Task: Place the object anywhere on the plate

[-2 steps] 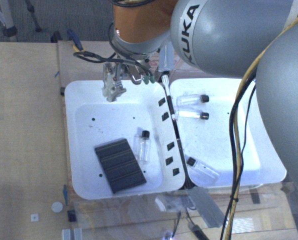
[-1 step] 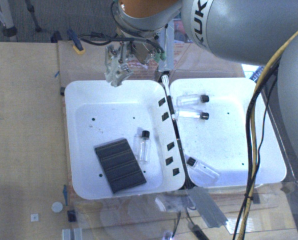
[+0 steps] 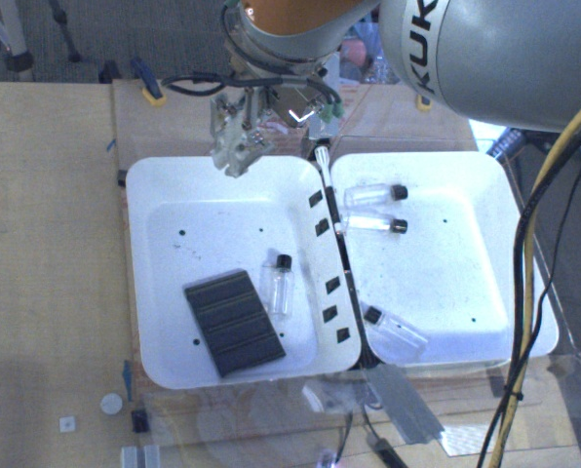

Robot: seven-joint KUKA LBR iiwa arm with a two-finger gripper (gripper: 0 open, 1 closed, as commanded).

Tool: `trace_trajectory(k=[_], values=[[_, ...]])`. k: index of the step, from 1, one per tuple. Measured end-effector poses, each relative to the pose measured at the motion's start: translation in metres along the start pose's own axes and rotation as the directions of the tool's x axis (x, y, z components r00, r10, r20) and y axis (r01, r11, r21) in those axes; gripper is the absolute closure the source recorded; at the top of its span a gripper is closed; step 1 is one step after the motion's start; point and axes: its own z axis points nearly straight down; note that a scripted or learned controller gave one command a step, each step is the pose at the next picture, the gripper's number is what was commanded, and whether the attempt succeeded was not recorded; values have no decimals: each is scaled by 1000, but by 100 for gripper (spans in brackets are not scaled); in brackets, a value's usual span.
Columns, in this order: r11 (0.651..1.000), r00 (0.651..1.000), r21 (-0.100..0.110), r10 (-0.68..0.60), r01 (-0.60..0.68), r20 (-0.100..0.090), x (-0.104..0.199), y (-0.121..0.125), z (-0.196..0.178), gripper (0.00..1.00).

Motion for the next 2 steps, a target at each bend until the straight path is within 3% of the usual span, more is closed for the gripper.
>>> trace_trajectory(k=[1, 2], values=[[991, 991, -2, -136, 136, -3, -15, -11, 67, 100], [951, 951, 0, -308, 308, 3, -20, -21, 73, 100]])
